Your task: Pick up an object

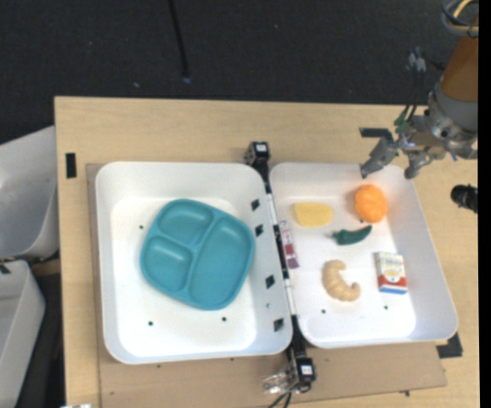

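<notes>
The right bin (pixel 428 253) holds an orange fruit (pixel 370 202), a yellow wedge (pixel 313 214), a dark green pepper (pixel 352 235), a tan croissant (pixel 341 280) and a small red and white carton (pixel 391 273). My gripper (pixel 392 165) hangs over the bin's far right rim, above and just beyond the orange. Its two fingers are spread apart with nothing between them. The orange-banded wrist (pixel 459 75) rises behind it at the right edge.
The left bin (pixel 110 228) carries a teal divided plate (pixel 198 252). A black hinge strip with clips (pixel 273 245) runs between the two bins. Wooden bench top (pixel 228 121) lies beyond the bins, and a white housing (pixel 12 194) stands at far left.
</notes>
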Available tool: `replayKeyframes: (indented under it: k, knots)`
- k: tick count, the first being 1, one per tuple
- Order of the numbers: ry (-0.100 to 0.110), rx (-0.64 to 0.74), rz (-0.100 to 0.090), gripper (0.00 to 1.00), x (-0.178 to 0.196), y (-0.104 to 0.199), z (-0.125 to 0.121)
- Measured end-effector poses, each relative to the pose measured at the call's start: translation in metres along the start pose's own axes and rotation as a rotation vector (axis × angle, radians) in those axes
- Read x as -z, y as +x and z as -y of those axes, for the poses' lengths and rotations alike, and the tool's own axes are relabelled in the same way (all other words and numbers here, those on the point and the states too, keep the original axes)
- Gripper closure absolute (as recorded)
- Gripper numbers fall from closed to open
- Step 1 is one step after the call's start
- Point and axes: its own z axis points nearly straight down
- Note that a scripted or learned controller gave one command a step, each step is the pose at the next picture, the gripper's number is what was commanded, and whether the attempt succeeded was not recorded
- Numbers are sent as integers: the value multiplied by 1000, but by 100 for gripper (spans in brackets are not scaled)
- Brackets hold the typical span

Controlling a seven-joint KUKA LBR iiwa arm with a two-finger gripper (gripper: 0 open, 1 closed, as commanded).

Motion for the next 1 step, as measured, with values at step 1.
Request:
replayKeyframes:
  k: [1]
  knots:
    - [6,-1,-1,0,-57,4,9]
